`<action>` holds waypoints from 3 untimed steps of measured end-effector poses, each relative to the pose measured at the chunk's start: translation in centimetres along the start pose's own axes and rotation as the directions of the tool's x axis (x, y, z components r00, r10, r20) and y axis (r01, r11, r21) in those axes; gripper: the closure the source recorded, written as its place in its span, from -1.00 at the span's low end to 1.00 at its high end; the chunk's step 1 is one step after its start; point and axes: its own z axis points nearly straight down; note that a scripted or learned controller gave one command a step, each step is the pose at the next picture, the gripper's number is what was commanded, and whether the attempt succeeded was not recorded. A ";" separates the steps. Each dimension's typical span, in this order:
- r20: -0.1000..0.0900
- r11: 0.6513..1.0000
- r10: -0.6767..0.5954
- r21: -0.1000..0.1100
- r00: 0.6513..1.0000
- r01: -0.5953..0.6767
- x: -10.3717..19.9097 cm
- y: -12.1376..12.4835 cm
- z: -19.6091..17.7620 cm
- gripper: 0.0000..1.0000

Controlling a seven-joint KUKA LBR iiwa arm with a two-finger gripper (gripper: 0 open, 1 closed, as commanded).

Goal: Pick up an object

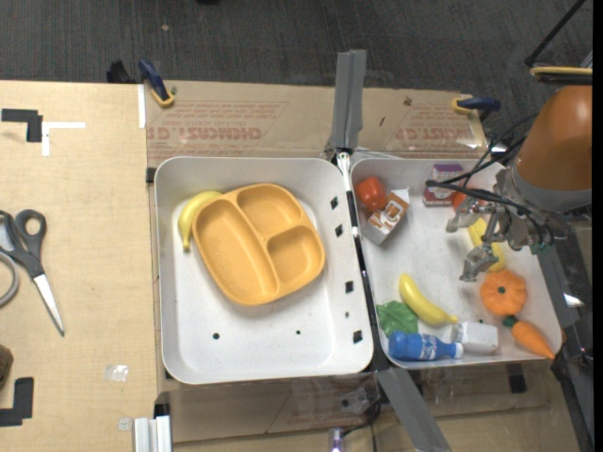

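Jaws (478,252) hang open beside the pumpkin (503,293), holding nothing.

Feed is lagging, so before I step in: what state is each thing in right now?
Pincer: over the right bin, low, beside the pumpkin; nothing seen between its fingers.
Divided yellow plate: right side up in the left bin.
Banana: lying flat in the right bin.
Blue bottle: on its side.
Pumpkin: upright.
Carrot: lying flat.
Scissors: on the bench, blades shut.
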 end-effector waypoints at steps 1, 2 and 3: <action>-0.003 0.999 -0.054 -0.001 0.999 0.054 2.1 -2.8 0.9 -1.00; 0.003 0.998 -0.056 0.001 0.998 0.056 1.9 -2.8 -0.1 1.00; 0.002 0.998 -0.056 0.001 0.998 0.056 1.9 -2.7 -0.1 -1.00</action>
